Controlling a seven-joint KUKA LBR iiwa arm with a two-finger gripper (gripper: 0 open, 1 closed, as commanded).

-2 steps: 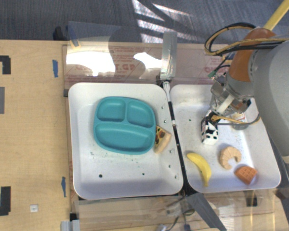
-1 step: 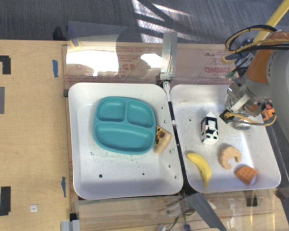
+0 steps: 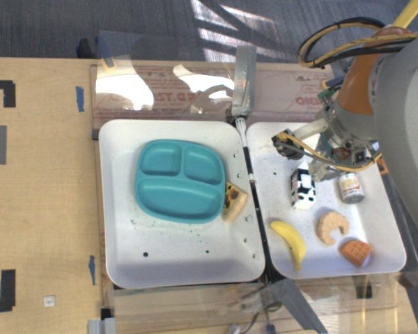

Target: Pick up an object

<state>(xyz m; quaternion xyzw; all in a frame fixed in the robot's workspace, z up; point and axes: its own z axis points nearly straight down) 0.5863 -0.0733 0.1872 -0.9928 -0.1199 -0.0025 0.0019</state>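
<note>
Arm [image 3: 404, 110] comes in from the right, with the gripper [image 3: 332, 162] over the far part of the right bin [image 3: 380, 221]. It is too cluttered there to tell whether the gripper is spread or closed, or whether it touches anything. Black-and-white cow toy [image 3: 304, 189] stands just near-left of the gripper, and a small can [image 3: 350, 188] lies just near-right of it. Banana [image 3: 290, 241] lies at the near left of that bin. A tan bread piece [image 3: 332, 227] and an orange piece [image 3: 354, 251] lie at the near right, close together. Left bin [image 3: 118, 214] has a teal divided plate [image 3: 180, 181], with a pizza slice toy [image 3: 233, 199] against the plate's right edge. Both bins sit on the bench [image 3: 35, 186].
</note>
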